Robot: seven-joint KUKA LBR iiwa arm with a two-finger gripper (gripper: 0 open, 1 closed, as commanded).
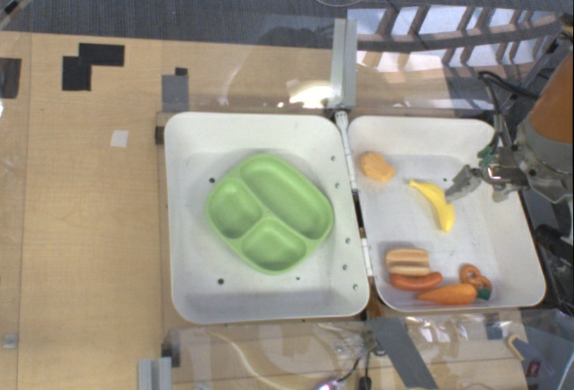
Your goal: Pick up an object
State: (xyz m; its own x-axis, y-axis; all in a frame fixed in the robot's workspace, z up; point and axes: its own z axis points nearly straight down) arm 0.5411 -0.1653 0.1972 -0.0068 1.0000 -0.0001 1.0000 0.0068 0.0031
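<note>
From my remote station I see the end effector [468,182] poised low over the right bin [516,290], just right of the banana [434,203]; whether its fingers stand apart or together I cannot tell from this angle, and nothing is visibly held. The banana lies near the middle of that bin, curved, its upper end toward the arm. I judge it a light plastic toy, stiff and rather slick, best taken across its narrow middle where the curve is gentlest, since the tapered ends would likely slip out. Counted in the right bin: one banana, one orange-yellow lump [378,168] near the upper left corner, one hot dog bun [407,260] with one red sausage [416,281] touching it below, one carrot [447,294] along the lower wall, and one small orange piece [474,275] just above the carrot's right end. The left bin [188,290] holds one green divided plate [270,212] of three compartments. Two white bins in all sit side by side on the tabletop [81,227]
</note>
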